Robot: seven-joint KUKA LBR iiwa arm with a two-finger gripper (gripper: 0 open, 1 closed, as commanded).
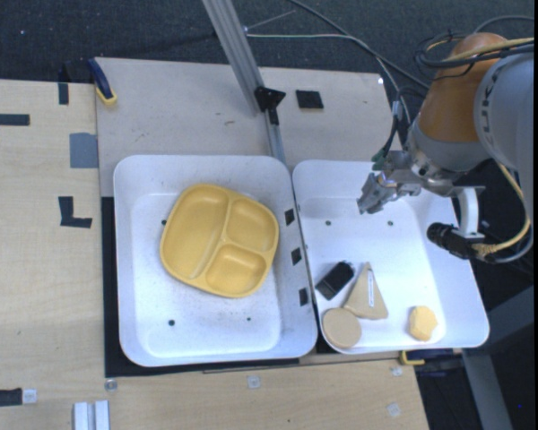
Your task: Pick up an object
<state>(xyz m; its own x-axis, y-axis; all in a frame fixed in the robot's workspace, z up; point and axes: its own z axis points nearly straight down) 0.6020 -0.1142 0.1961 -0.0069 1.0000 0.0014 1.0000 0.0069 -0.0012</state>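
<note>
Arm reaches in from right, end effector [373, 201] angled down-left.

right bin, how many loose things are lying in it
4, all near the front edge of the right bin: a black block, a tan wedge beside it, a round tan disc at the front rim, and a yellow lump toward the right.

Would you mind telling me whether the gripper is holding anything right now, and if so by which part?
Nothing is held. The gripper hangs over bare floor at the far end of the right bin, apart from the objects lying at its near end.
</note>
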